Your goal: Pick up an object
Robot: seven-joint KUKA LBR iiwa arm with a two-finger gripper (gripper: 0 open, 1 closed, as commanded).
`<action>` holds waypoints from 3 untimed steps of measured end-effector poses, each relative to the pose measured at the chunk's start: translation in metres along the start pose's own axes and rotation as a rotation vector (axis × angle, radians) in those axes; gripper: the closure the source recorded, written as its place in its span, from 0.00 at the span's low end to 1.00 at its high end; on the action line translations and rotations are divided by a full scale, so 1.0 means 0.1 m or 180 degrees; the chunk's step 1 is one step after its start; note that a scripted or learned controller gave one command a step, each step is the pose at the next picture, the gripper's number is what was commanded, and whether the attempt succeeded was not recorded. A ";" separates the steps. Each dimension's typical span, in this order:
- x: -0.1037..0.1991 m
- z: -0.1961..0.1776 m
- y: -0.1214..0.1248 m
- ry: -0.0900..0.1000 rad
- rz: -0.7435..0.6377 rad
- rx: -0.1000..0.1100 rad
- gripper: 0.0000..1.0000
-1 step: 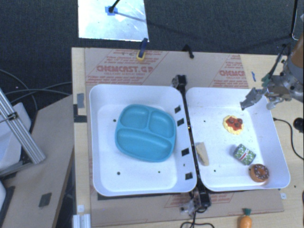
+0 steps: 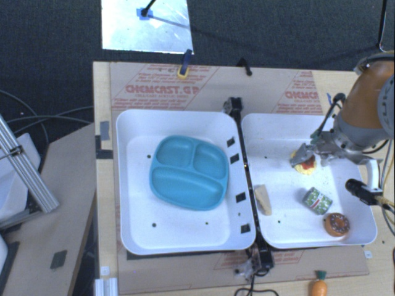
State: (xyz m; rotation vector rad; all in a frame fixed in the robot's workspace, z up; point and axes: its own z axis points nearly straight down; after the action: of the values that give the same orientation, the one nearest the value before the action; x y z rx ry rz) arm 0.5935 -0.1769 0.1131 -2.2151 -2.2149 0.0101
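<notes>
Here, the arm (image 2: pixel 370 97) is reaching in from three o'clock over the right bin (image 2: pixel 278 227), its orange band sitting above the grey wrist. The end effector (image 2: pixel 305 158) is pointing down toward the bin's middle, directly over a small yellow-and-red toy (image 2: pixel 305 165). The two are meeting so closely that I cannot tell whether the toy is being grasped or merely lying beneath; the state of the end effector is not readable from this angle.

At five o'clock from the toy, a green can (image 2: pixel 316 200) is lying tilted on the bin floor. Further toward five o'clock, near the bin's corner, a brown doughnut (image 2: pixel 336 224) is resting flat. At seven o'clock from the toy, a tan wedge (image 2: pixel 263 200) is lying near the bin's left wall.

The left bin (image 2: pixel 136 227) is sitting just beside the right one, carrying a blue divided plate (image 2: pixel 188 171) at its centre. Both bins are resting on the table (image 2: pixel 154 85). At six o'clock, outside the bins, a small carrot (image 2: pixel 318 285) is lying at the table's edge.
</notes>
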 end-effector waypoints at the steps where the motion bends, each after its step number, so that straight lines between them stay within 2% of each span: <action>1: -0.28 0.29 0.49 -0.0011 -0.0013 -0.0046 0.00; 2: -0.30 0.29 -0.25 -0.0001 0.0006 -0.0022 0.00; 3: -0.31 0.15 -0.19 -0.0018 -0.0003 -0.0065 1.00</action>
State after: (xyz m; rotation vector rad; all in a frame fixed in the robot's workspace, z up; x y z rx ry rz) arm 0.5738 -0.2076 0.0982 -2.2271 -2.2290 -0.0064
